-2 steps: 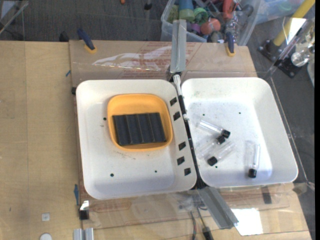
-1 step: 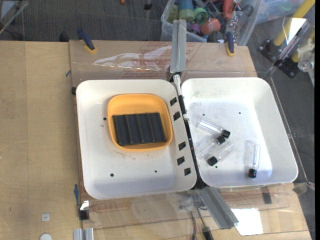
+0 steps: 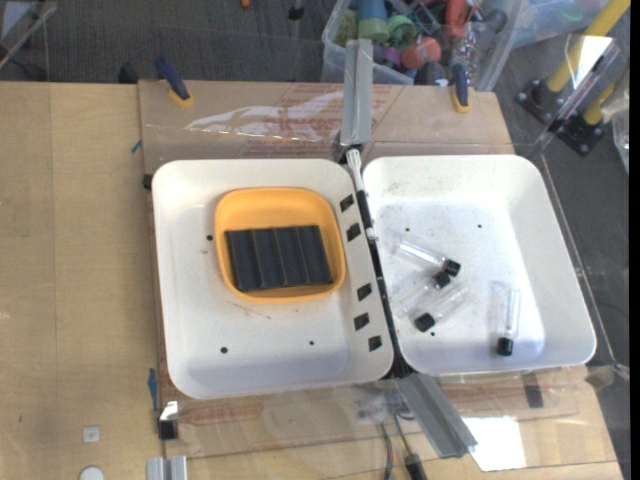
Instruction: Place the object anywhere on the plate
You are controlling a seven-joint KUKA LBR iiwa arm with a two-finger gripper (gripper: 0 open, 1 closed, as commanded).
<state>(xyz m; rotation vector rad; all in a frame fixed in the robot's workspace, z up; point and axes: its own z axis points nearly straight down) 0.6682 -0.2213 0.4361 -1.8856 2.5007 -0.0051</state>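
Camera view, looking down at a slant on two shallow white bins set side by side on the desk point(image 3: 70, 268). The left bin point(image 3: 190, 358) carries an orange plate point(image 3: 232, 213) with a black ribbed block point(image 3: 279, 258) lying on it; the right bin point(image 3: 560, 268) holds three clear plastic vials with black caps. One vial point(image 3: 425, 258) lies near the bin's centre, a second vial point(image 3: 440, 303) lies just below it, the two close together or touching, and a third vial point(image 3: 507, 318) lies apart toward the right wall, cap pointing to the near edge. The vials are judged light, stiff, smooth and prone to rolling; a grasp across the middle of the barrel, at right angles to its axis, is judged best. The third vial is judged the easiest target, open floor being seen on both its long sides. The raised rims and the divider point(image 3: 362, 268) between the bins must be cleared in transfer. On the plate, bare orange is seen as a narrow margin around the block. The state of the fingers cannot be told.
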